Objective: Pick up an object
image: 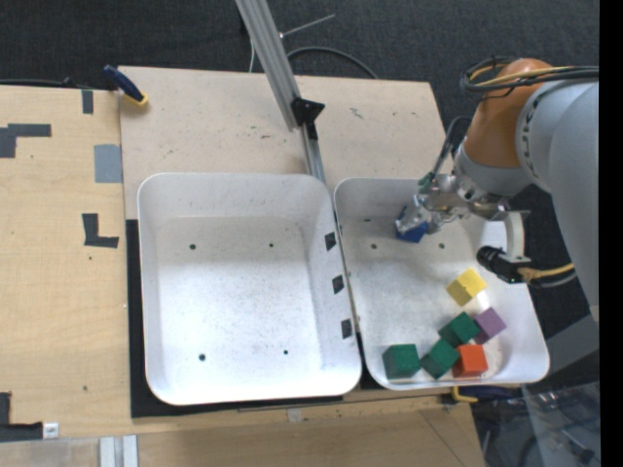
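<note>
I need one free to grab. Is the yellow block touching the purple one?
Apart. The camera view shows a pale block between the yellow block and the purple block.

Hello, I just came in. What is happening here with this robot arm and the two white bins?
The grey arm reaches into the right bin from the right. Its gripper is over the bin's far part with a blue block right at its tip; whether it grips the block is unclear. Other blocks, among them a yellow block and green blocks, lie at the near right corner.
</note>
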`<state>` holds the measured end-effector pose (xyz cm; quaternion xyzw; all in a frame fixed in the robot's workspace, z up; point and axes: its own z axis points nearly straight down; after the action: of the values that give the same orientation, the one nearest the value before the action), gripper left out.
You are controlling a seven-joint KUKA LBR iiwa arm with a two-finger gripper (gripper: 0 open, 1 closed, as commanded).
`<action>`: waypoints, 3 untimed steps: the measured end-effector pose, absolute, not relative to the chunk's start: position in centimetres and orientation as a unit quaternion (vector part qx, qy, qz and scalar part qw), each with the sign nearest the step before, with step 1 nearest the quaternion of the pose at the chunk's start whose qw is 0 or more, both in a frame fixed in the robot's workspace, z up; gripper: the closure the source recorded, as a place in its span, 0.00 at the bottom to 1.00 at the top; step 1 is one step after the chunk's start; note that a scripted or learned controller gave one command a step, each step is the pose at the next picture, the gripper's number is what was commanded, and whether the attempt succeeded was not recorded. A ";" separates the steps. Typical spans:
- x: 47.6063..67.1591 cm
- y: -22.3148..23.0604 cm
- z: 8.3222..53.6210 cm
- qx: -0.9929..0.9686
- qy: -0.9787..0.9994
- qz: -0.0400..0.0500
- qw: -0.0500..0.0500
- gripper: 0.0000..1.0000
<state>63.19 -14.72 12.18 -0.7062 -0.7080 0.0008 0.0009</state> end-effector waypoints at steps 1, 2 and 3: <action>63.4 -15.7 17.6 -0.707 -0.708 -0.001 -0.002 1.00; 63.6 -16.0 22.0 -0.707 -0.708 -0.001 -0.002 1.00; 63.8 -15.9 26.5 -0.706 -0.708 -0.001 -0.002 1.00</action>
<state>63.76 -15.93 26.52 -0.7065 -0.7077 -0.0012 -0.0019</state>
